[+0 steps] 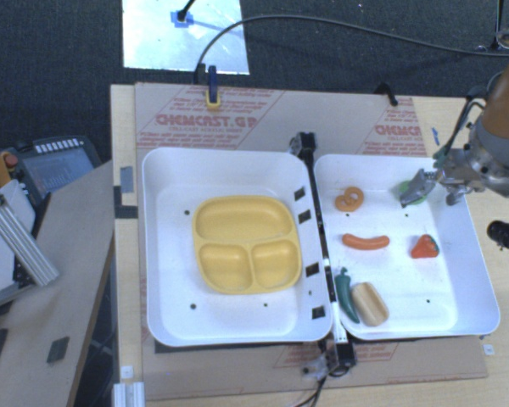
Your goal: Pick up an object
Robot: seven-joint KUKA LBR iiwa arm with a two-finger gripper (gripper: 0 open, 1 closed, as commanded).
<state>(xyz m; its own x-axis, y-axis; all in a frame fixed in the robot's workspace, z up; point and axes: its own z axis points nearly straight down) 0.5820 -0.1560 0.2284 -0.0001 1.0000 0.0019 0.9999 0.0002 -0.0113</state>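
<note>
The right bin [475,270] holds several toy foods: an orange pretzel [350,198], a red-orange sausage [366,242], a red piece [424,247], a dark green pepper [345,293] and a tan bread roll [371,303]. A small green object [410,194] lies near the bin's far right side. My gripper [436,189] hangs low over that corner, open, its two fingers standing apart. The left finger [422,181] is right at the green object; the object sits beside that finger, not between the two.
The left bin [165,227] holds a yellow compartment tray [242,242]. A black divider [318,244] runs between the bins. A grey table with a pendant [55,172] stands at the left. A cable crosses the floor behind the bench.
</note>
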